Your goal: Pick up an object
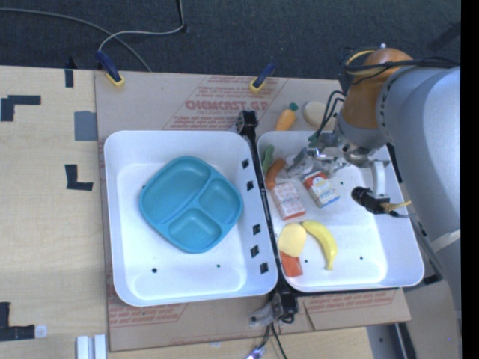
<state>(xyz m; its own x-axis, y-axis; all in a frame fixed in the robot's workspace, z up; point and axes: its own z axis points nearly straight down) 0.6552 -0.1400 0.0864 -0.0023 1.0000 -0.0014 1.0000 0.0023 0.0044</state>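
nearest the viewer, at the front of the right bin (389, 275), a yellow banana (323, 243) is lying beside a pale yellow lemon-like fruit (292, 238), which is touching a small orange-red piece (291, 265) just in front of it. further back, two small snack packets are lying close together: one pale with red print (287, 199), one white, red and blue (322, 189). a carrot (274, 172) is leaning along the bin's left wall. the gripper (313, 158) is hanging low over the packets and carrot, and i cannot tell how wide it is set or whether anything is in it. the grey arm (419, 126) is reaching in from the right.

the left bin (120, 200) is holding a blue divided plate (191, 203), well apart from the gripper. beyond the bins, on the cardboard (217, 103), another small carrot (286, 117) and a pale round thing (317, 112) are sitting.

the risk looks like crowding: the packets are flat and near each other, so a closing grip could slide off one, nudge both, or pinch the carrot against the wall instead.
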